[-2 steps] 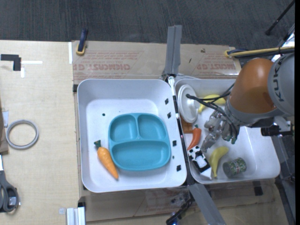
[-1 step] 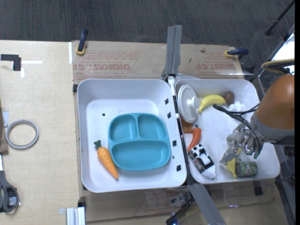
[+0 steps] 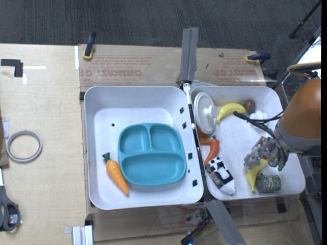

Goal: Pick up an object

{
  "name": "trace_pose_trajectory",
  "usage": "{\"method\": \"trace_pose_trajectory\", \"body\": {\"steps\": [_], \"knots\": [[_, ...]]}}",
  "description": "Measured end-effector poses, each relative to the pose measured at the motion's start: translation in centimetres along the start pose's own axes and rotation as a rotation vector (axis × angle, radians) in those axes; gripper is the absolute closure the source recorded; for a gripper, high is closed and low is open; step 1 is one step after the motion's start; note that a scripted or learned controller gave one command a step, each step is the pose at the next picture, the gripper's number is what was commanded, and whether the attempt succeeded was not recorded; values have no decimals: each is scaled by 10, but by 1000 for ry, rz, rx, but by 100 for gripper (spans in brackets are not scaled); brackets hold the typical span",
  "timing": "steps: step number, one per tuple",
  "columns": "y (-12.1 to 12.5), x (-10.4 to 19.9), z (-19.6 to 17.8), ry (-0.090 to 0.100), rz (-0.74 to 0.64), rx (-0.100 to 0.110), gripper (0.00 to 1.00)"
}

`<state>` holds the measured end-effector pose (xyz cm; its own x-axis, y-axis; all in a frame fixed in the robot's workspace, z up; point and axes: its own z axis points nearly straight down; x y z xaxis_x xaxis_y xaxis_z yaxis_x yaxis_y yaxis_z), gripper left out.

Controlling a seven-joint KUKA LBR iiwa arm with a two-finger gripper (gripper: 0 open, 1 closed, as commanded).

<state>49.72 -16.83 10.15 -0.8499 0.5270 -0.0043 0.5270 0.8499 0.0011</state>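
Claw [image 3: 263, 154] is down in the right bin [image 3: 236, 137], right over a banana [image 3: 254, 173] beside a green can [image 3: 267, 183]; honestly can't tell its grip state.

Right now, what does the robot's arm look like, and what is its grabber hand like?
The arm is rounded and chunky, with a big orange band over a grey part. A thin black cable loops off it. At the end sits the gripper, a small grey metal claw that looks knobbly and blurry from this camera.
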Motion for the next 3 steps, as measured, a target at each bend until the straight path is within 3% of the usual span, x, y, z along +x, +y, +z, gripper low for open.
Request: {"method": "trace_pose_trajectory", "body": {"steps": [1,2,3], "knots": [[37,17,-166,0,5,0,100],[51,42,-55,5,62,1,100],[51,42,-55,5,62,1,0]]}}
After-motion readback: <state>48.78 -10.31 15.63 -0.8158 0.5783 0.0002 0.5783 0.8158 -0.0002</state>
